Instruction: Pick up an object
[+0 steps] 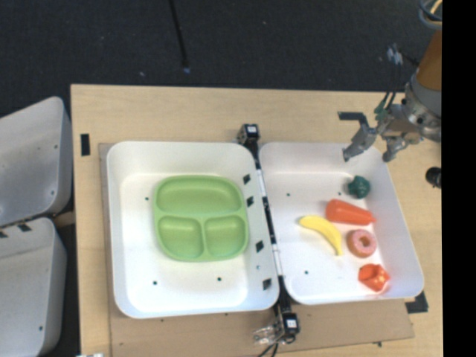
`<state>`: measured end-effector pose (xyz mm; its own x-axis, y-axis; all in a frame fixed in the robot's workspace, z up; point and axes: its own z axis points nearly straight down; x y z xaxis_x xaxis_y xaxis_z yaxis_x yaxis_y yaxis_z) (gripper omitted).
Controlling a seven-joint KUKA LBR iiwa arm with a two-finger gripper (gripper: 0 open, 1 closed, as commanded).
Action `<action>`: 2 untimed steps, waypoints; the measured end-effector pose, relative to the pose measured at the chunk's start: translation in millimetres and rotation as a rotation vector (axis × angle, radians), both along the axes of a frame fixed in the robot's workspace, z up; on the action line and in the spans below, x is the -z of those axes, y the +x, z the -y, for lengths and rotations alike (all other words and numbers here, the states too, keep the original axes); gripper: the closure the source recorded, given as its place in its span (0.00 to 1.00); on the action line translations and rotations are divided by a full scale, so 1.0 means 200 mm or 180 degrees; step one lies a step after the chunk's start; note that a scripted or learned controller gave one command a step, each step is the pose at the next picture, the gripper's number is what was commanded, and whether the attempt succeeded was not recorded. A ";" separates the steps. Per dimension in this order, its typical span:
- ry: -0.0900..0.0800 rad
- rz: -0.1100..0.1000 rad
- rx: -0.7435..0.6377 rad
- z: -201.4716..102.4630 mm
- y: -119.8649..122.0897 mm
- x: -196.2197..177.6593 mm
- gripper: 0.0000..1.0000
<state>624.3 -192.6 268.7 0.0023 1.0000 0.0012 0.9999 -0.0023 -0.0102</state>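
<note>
Five toys sit in the right bin (297, 162), all toward its right half: dark green piece (360, 187) at the top, orange carrot (349, 213) just below it, yellow banana (323, 233) left of the carrot, pink donut (362, 243) just beside the banana's lower end, red pepper (374, 277) nearest the front corner. Carrot, banana and donut are packed close; green piece and pepper have more room around them. Gripper (370, 150) hangs over the bin's back right edge, fingers spread apart, nothing between them, not touching any toy; closest item is the green piece, just below it. Left bin (123, 199) holds a green divided tray (201, 217) lying flat near its middle. Divider (264, 214) between the bins runs well clear of the toys.
</note>
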 end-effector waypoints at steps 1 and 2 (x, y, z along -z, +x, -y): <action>-0.0006 0.0038 -0.0008 0.00 0.01 -0.04 0.00; -0.0010 0.0025 -0.0015 0.00 0.06 0.24 0.00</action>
